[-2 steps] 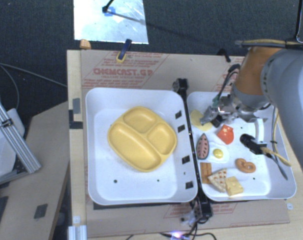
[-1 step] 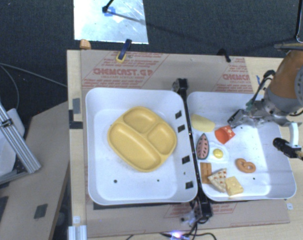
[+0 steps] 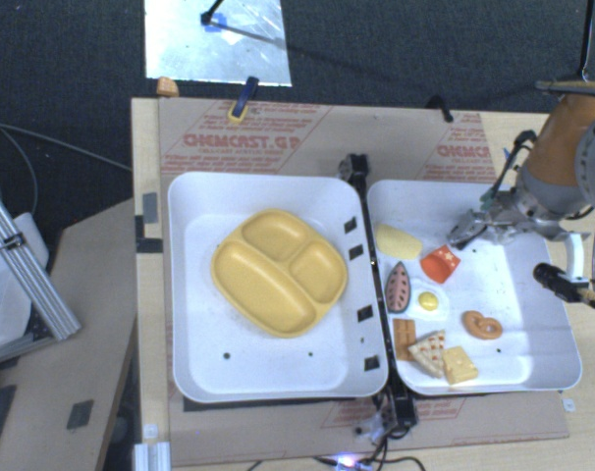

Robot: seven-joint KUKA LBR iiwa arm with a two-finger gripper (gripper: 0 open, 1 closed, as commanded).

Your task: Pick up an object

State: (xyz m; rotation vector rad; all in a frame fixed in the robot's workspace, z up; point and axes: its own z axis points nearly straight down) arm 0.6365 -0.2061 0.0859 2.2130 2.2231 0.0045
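across the left bin [image 3: 194, 361] a yellow divided plate [image 3: 280, 271] lies alone, with free floor around it. right of the divider, toy foods crowd the right bin's [image 3: 548, 366] near-left part: pale yellow piece [image 3: 398, 240], fish slice [image 3: 399, 287], egg [image 3: 430, 301], pretzel [image 3: 483, 325], cheese wedge [image 3: 460, 366]. the gripper [image 3: 466, 234] hangs just above and right of the orange-red block [image 3: 440, 263], the likely target; whether it is parted or closed, i cannot tell. open floor lies to the right.

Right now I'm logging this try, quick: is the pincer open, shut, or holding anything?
Pincer: cannot be told; it sits low in the right bin, just above the red piece.
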